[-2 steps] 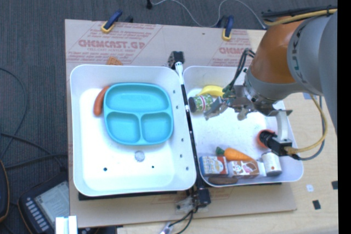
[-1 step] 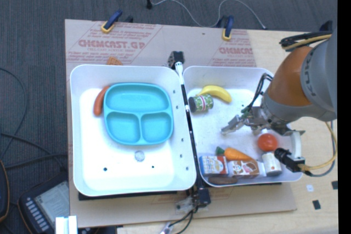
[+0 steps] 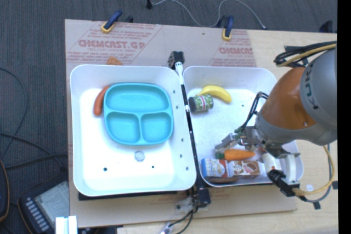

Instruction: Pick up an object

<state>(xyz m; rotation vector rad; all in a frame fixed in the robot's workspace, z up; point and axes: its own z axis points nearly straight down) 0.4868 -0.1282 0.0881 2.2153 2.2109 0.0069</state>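
One hand (image 3: 237,142), at the end of a grey arm with an orange band, hangs low over the near part of the right bin (image 3: 247,75). Its metal parts sit just above the left end of a small orange carrot (image 3: 239,155), but whether the hand is apart or together cannot be told from this slanted view, and nothing can be seen gripped in it.

The carrot lies on the bin floor, pointing left to right, touching or just beside a flat snack packet (image 3: 230,169) that rests against the bin's near wall. Farther away, toward the far left corner of the same bin, a small jar (image 3: 201,103) lies on its side with a yellow banana (image 3: 215,93) just beside it on its right.

The left bin (image 3: 82,172) holds a light blue divided tray (image 3: 138,113), with a red sausage (image 3: 99,101) lying along the tray's left edge. Both bins rest on a board clamped to the table (image 3: 323,216).

The step in hand appears to be the approach or descent onto the carrot; the pick is not yet done. The next move likely calls for settling squarely over the carrot's middle, closing across its narrow width, and lifting straight up. The packet lies so close that it could block a clean grip.
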